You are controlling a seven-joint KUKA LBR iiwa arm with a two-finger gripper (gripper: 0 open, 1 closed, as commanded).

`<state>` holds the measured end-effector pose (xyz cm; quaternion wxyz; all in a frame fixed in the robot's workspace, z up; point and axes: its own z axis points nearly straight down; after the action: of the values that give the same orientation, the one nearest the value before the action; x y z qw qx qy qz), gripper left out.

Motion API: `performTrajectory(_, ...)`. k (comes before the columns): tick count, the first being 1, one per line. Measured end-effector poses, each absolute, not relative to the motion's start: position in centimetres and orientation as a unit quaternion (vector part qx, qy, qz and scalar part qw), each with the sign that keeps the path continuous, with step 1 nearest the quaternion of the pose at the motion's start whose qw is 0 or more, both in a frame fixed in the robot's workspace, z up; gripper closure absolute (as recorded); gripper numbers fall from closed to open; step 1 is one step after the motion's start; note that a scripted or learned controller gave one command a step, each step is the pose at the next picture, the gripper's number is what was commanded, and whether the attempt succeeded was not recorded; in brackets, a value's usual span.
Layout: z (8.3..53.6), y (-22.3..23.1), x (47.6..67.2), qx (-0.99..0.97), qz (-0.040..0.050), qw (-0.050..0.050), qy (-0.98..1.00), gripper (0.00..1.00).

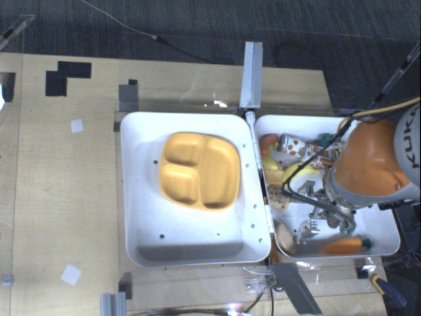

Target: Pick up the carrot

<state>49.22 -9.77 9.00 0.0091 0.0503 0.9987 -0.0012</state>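
While the carrot (342,245) lay against the near wall of the right bin (388,242), the gripper (314,228) hung just left of it, above the bin floor. A closing grasp there would likely miss or nudge the carrot along the wall. The arm (371,160) reached in from the right, bent over the bin.

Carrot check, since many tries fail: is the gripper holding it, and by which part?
Nothing visibly held. The carrot lies in the right bin, beside the gripper.
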Motion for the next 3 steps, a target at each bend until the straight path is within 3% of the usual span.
performTrajectory(1,8.9,-13.4,52.9,0.197,0.0006,0.007,0.98,0.0)
performTrajectory(2,9.0,-12.8,49.2,0.19,0.0002,0.009,0.982,0.0)
performTrajectory(3,10.2,-12.7,49.6,0.187,0.0003,0.013,0.982,1.0)
